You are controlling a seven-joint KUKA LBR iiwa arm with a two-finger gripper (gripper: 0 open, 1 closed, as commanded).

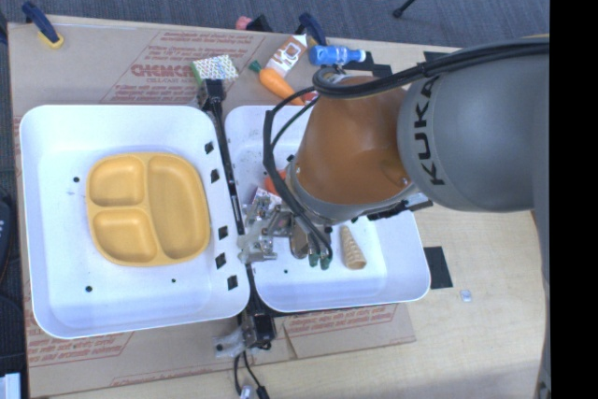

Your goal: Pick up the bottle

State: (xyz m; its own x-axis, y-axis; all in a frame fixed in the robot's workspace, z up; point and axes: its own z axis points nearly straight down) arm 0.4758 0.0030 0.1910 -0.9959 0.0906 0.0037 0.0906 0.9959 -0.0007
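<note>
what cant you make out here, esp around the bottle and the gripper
- Gripper, camera view: a blurred tangle of metal low in the right bin; open or shut, holding or not, cannot be told.
- Right bin's middle: hidden under the arm.
- Bottle: lies outside the bins at the bench's far edge; label too small to read.
- Cone: what it is made of is unclear.

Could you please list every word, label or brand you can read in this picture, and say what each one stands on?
"KUKA": on the grey arm, in black letters running down its side.
"CHEMC...": red print on the cardboard sheet behind the left bin; the rest is blocked or too blurred.
Bottle label: too small to read.
</note>
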